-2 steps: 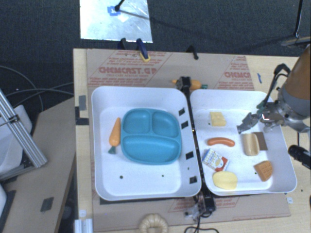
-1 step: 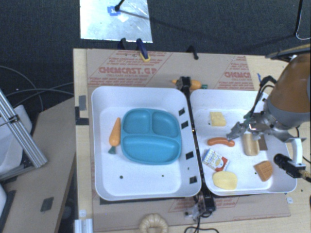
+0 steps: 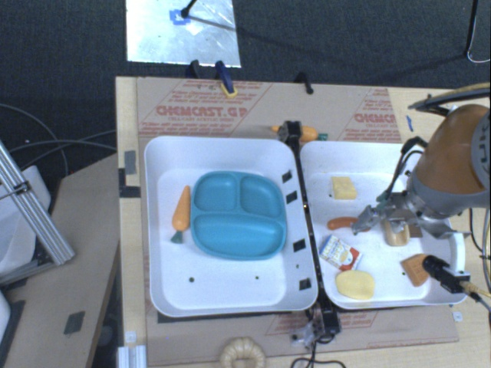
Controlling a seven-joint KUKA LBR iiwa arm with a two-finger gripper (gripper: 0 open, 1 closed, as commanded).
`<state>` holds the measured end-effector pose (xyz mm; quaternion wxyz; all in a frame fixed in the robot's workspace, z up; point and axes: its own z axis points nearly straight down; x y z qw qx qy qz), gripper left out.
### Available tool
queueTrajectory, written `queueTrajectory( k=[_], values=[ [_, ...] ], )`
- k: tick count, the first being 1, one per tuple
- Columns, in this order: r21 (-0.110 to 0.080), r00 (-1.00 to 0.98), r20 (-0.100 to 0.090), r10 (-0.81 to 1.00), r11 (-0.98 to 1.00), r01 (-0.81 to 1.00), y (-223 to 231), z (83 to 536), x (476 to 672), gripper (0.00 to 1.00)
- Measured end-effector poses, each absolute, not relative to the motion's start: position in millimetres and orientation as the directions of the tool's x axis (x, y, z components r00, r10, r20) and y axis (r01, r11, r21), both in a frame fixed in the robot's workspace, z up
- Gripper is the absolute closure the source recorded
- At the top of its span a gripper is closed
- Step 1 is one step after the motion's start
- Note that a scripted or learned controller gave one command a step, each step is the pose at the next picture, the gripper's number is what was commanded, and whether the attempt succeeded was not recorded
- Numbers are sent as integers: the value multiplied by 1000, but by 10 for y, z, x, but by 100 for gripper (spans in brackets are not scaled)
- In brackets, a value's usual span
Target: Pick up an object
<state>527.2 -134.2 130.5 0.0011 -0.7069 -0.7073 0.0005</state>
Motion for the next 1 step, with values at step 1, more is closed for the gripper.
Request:
queueTrajectory(
  k=[1],
  values=[
    [-2,-2,1,1000,2,1000,-1337,821,5273,0]
  ],
)
